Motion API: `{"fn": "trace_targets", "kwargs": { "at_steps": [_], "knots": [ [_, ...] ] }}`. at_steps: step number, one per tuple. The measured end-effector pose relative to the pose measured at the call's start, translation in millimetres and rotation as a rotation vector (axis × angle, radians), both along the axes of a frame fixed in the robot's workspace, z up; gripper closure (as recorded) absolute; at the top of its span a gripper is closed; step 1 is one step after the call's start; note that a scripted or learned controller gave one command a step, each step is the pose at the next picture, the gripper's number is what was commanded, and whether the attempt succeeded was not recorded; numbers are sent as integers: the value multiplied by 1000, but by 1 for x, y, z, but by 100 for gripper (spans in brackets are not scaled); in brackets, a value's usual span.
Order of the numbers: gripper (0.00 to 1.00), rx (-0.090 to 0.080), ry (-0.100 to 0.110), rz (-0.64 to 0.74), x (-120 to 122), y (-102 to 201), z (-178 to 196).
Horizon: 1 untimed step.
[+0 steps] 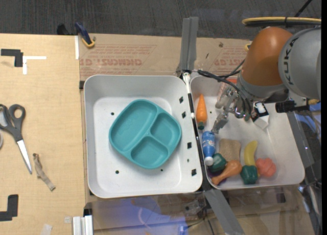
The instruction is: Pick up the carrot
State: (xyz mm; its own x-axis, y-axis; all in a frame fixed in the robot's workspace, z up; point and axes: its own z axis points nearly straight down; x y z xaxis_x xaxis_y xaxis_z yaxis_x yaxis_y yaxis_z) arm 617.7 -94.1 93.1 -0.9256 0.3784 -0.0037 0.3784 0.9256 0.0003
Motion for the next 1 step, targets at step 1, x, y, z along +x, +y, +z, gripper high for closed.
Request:
{"fn": "trace_targets", "kwargs": {
  "at_steps": [1],
  "knots": [
    [0,0,0,-5,30,-1,1]
  ]
}}
